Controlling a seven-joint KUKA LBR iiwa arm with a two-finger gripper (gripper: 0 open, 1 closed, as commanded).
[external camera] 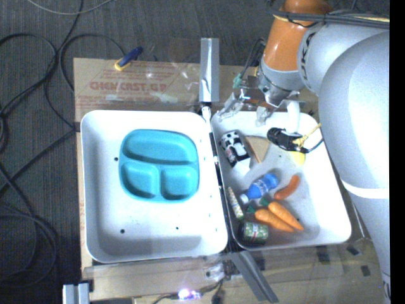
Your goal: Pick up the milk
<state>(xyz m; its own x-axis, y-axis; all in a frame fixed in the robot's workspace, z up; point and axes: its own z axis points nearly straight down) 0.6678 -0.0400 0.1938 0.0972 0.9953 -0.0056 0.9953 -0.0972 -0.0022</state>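
Note:
The milk (234, 148) is a small white carton with black cow patches. It lies on its side near the far left corner of the right bin (329, 189). My gripper (244, 111) hangs over the far rim of that bin, just beyond the milk and slightly to its right. Its fingers (261, 114) are spread open with nothing between them. The milk is untouched and fully visible.
The right bin also holds a blue bottle (261, 187), two carrots (278, 216), an orange sausage-like piece (286, 187), a green can (254, 232), a brown wedge (256, 147) and a slim tube (234, 202). A blue divided tray (159, 164) sits in the left bin (101, 189).

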